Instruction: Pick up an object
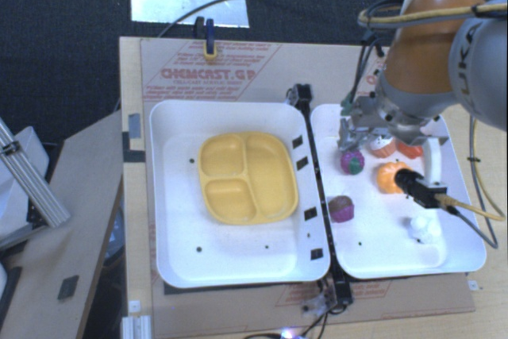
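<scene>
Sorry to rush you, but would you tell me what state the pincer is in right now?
Pincer: low in the right bin, just above the small purple object; open or closed cannot be told.

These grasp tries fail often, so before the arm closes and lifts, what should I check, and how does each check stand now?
1. Gripper is over the right bin: ok.
2. Gripper lined up with the purple-and-green ball: ok, it sits just above the ball.
3. Finger opening: cannot tell.
4. Ball between the fingers: cannot tell.
5. Space around the ball: ok, the orange object and maroon ball lie apart from it.
6. Yellow divided tray in the left bin out of the way: ok.
</scene>
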